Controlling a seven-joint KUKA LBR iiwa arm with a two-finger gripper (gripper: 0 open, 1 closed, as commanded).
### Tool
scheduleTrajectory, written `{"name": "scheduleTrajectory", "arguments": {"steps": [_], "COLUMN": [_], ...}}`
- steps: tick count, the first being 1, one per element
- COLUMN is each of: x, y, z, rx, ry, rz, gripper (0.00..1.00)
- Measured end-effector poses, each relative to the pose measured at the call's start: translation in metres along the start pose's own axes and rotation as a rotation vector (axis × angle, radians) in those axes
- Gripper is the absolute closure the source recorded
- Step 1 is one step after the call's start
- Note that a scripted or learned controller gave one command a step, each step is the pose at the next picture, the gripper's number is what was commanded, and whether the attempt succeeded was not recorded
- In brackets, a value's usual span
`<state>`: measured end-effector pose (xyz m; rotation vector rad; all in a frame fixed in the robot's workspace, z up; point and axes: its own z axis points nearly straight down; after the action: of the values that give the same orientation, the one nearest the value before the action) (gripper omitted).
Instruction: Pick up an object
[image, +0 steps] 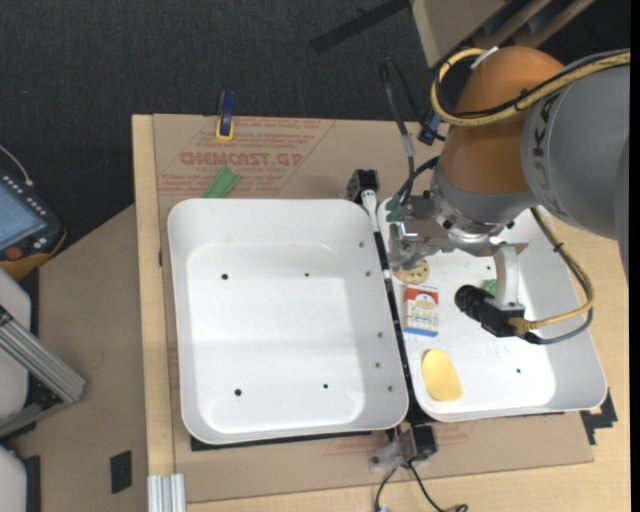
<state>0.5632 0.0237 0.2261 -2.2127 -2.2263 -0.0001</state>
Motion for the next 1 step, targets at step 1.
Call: {"name": "scheduleTrajectory", "arguments": {"steps": [1], "x": [-0.0619], "y": [-0.0355], "z": [-0.0186], "rx": [0.001], "ry": [-0.003], "rz": [0.013], "gripper": [1.0]}}
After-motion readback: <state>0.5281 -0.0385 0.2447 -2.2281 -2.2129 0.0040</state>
